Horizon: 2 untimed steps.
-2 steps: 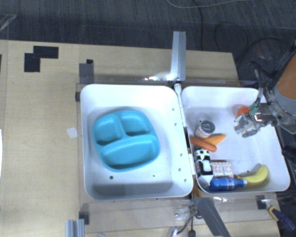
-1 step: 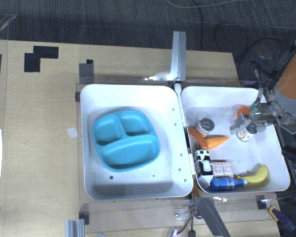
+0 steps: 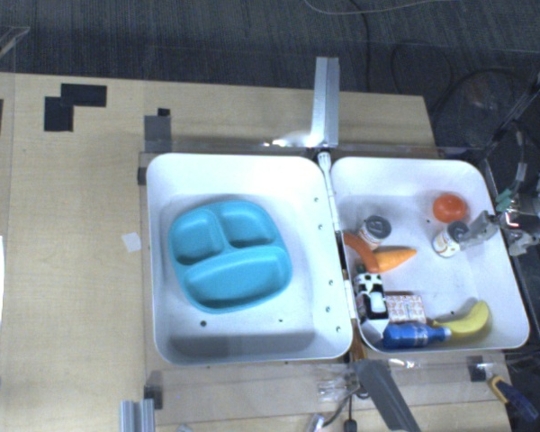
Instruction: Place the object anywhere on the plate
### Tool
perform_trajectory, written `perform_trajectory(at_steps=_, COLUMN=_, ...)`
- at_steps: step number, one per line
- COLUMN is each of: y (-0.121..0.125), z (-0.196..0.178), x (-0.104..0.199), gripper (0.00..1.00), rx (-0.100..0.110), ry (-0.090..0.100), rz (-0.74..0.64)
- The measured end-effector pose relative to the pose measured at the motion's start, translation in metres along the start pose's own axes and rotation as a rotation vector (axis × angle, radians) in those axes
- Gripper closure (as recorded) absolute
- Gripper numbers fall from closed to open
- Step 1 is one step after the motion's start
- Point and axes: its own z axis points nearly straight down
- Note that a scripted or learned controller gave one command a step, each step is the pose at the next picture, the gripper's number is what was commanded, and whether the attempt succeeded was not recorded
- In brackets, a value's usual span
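- The small white jar with dark lid (image 3: 446, 240) stands in the right white bin (image 3: 513, 282), just beside the gripper (image 3: 480, 229); if its fingers hold anything I cannot tell.
- The round jar may slip from a poor grasp; the blue divided plate (image 3: 229, 255) waits well apart, in the left bin (image 3: 162, 331).

Two shallow white plastic bins sit on the table — the left bin (image 3: 162, 331) and the right bin (image 3: 513, 304). The left one carries one blue three-compartment plate (image 3: 229, 252). The right one carries eight things: one orange carrot (image 3: 387, 259) at centre, two small jars (image 3: 374, 230) (image 3: 446, 241), one orange-red ball (image 3: 449, 207) at 1 o'clock, one yellow banana (image 3: 468, 320) at 5 o'clock, one blue bottle (image 3: 412, 335), one patterned box (image 3: 405, 309) and one black-and-white object (image 3: 370, 286) — at 7 o'clock.
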Motion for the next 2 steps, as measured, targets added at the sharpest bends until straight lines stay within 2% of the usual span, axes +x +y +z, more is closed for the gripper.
perform_trajectory(at_steps=1, y=0.002, z=-0.011, x=0.001, gripper=1.0, rx=-0.005, ry=-0.002, rz=-0.009)
perform_trajectory(at_steps=2, y=0.09, z=-0.099, x=0.048, gripper=1.0, rx=-0.003, ry=0.0, rz=-0.14)
